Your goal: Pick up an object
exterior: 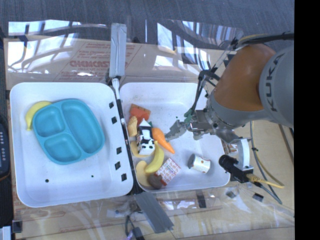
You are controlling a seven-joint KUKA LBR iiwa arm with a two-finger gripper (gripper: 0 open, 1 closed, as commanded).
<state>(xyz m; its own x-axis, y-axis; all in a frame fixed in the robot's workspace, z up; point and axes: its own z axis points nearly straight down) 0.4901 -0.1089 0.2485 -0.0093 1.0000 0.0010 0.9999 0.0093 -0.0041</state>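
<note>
The right bin (165, 91) holds a pile of toy food along its left side. In it are an orange carrot (163, 140), a black-and-white cow figure (145, 139), a yellow banana (156, 159), a red-and-white box (168, 170) and an orange-red wedge (140, 112). A small white cup (199, 163) lies on its side further right. My gripper (173, 131) hangs low over the bin just right of the carrot's upper end, pointing left. I see nothing held in it.
The left bin (60, 186) carries a blue divided plate (67, 130) with a yellow banana (34, 110) tucked at its upper left. My arm's orange band (240, 79) covers the right bin's right side. Bare floor lies in that bin's upper middle.
</note>
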